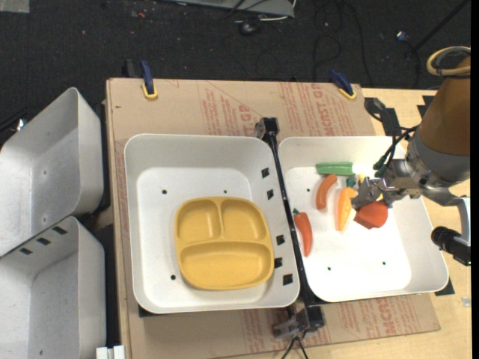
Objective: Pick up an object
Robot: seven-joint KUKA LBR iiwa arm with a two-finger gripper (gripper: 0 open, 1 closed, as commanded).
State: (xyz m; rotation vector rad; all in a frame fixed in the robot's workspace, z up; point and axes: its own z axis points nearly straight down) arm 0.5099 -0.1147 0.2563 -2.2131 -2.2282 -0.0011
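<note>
Several toy foods lie in the right bin (374, 271). A green piece (334, 168) rests near its far wall. Below it is an orange-red piece (324, 191), and an orange carrot-like piece (344, 209) lies beside that. A long red pepper (304, 232) sits by the bin's left wall. A chunky red piece (373, 216) lies right of the orange one. My gripper (368, 195) reaches in from the right and hangs directly over the upper edge of this red piece, next to the orange one. From above, its dark body hides the contact.
The left bin (150, 200) holds a yellow divided plate (223, 242). A black divider (278, 193) runs between the two bins. Blue clamps (148, 81) pin the brown board at the back. Two white tubs (45, 170) stand off to the left.
</note>
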